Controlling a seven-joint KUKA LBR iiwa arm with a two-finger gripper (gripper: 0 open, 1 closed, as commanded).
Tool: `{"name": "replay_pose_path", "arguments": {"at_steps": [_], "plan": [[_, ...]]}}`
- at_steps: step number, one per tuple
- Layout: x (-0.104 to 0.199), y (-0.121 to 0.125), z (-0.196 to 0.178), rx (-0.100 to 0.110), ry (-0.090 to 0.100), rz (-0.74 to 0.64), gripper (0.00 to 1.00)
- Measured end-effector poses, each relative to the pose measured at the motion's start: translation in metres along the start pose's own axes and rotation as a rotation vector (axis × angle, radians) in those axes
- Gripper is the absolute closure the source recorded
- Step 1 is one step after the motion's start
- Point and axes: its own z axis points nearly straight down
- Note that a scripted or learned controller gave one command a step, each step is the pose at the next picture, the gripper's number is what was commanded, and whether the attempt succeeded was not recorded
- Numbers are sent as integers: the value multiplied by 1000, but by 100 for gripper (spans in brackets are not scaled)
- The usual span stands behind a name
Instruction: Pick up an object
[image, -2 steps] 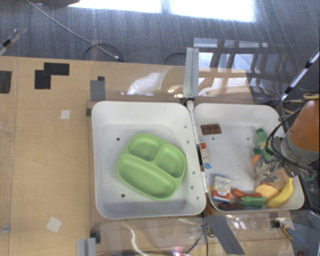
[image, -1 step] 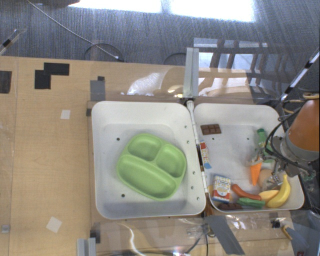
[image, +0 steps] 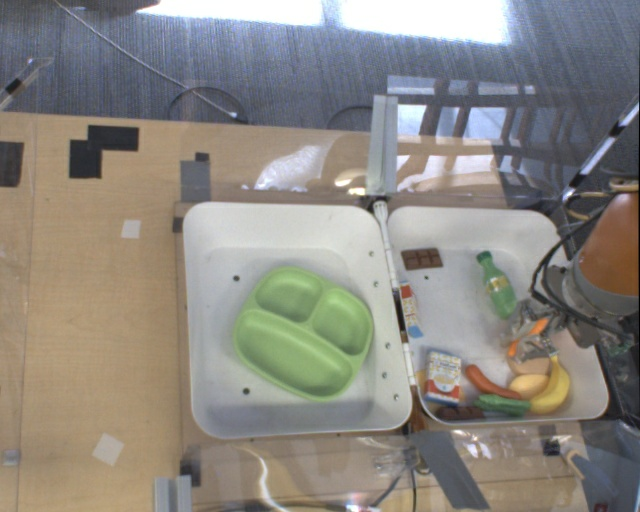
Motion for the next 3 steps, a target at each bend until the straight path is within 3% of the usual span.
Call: {"name": "replay_pose_path", "arguments": {"at_steps": [1, 2, 3], "plan": [[-83, 23, -128, 5, -5, 132, 100], [-95, 101, -134, -3, 5, 106, 100], [-51, 50, -96, -3, 9, -361, 100]]}}
